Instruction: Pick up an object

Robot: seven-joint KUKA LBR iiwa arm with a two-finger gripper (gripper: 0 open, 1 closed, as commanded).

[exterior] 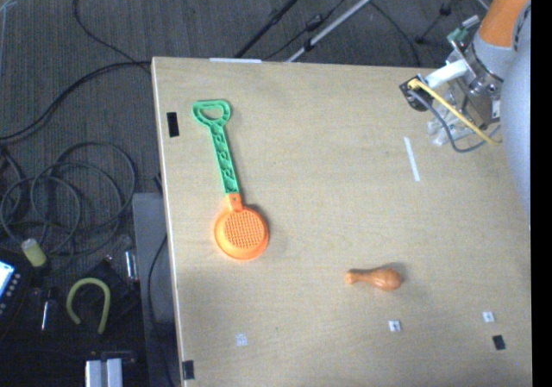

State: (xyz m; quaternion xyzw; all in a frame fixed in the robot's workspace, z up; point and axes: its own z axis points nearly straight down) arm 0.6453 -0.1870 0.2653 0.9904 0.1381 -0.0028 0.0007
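Progress is looking close to nil: nothing is being lifted, and every candidate object is lying flat on the tan bench top [345, 118]. The gripper [444, 122] is hanging near the upper right of the camera view, over bare surface and well apart from the objects; its fingers are blurring into the cables and pale fittings around the wrist, so how far they are spread cannot be told, and nothing is showing between them. The sieve toy [231, 196], with its green handle running up-left and its round orange mesh head lower down, is lying in the left part of the bench. The small orange drumstick-shaped piece [376, 277] is resting toward the lower middle, well apart from the sieve. A thin white strip [412, 159] is lying just below and left of the gripper. By my judgement, the whole job is remaining: choosing a target, travelling over it, descending, closing and raising. No brand, label or readable writing is showing; a few small dark and pale markers on the bench are too small to read.
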